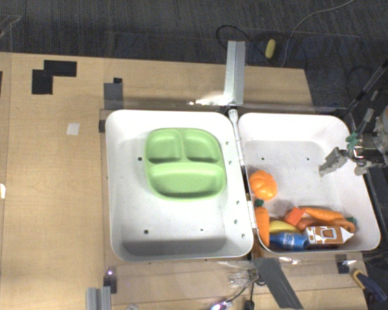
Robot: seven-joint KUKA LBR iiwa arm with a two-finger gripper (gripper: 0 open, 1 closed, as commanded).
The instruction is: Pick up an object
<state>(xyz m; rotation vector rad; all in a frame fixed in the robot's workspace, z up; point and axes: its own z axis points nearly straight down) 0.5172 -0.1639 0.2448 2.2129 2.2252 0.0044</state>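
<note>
Hovering at the middle right of the frame, the gripper [334, 162] hangs over the right-hand part of the right bin [291, 137], above bare white floor. Whether it is spread or pressed together cannot be told from this angle, and nothing is seen in its grasp. By that reading the task is at its approach step: no object has been picked yet.

From the left of the frame, the wooden counter [45, 186] carries the left bin [126, 192], which holds a green divided plate [184, 162] lying flat near its middle. Past the rim where the two bins meet, the right bin has its objects crowded along its lower left and lower edge. An orange pumpkin-like toy [263, 184] sits by the bin's left wall. Just below it a carrot [262, 221] lies along that wall. To the right of the carrot come a yellow piece [282, 225] and a blue piece [288, 240], touching each other. Next is a long orange piece [323, 214], and a small white and orange carton [328, 236] lies at the lower right of the heap.

All these lie lower and further left in the frame than the gripper. The next move probably calls for travel toward the heap, then a descent. The pumpkin-like toy stands a little apart and looks the easiest target. The packed pieces below risk a grasp that slips or catches two at once.
</note>
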